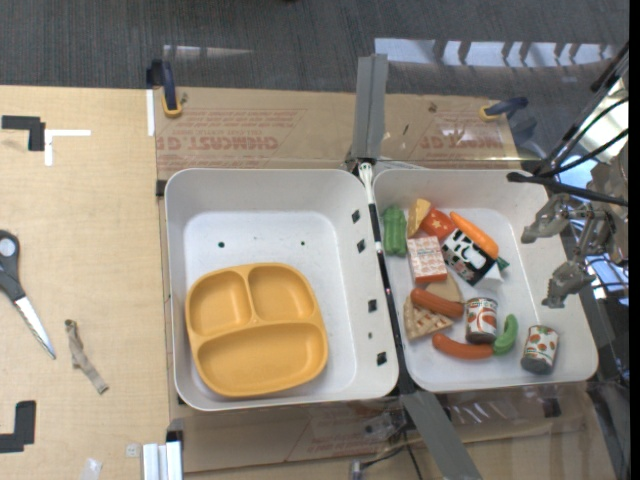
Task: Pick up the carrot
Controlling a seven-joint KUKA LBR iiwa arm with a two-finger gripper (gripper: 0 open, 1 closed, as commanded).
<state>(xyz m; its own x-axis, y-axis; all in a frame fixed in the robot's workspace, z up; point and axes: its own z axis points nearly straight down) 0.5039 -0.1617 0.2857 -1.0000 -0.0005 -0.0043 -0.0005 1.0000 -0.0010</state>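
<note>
Carrot (pixel 474 233) lies in the right bin (pixel 520 203), upper middle of the pile, slanted, orange body with a green leafy end low right near (pixel 497 261). Looks like a toy: probably light, stiff, smooth plastic, so may slip; best taken across the mid body, fingers either side of the long axis. Crowded though: it rests touching the black-and-white box (pixel 464 253) just below it, red item (pixel 436 221) and yellow wedge (pixel 420 211) at its upper-left end, green pickle (pixel 395 230) further left. Sausages (pixel 437 301), waffle (pixel 425 321), two cans (pixel 481 319) (pixel 539 348) sit lower, out of the way. Gripper (pixel 565 253) hangs at the bin's right edge, well apart from the carrot, holding nothing; open or closed, cannot tell. Left bin (pixel 260 193) has a yellow divided plate (pixel 258 326). Scissors (pixel 20 298) on the bench.
</note>
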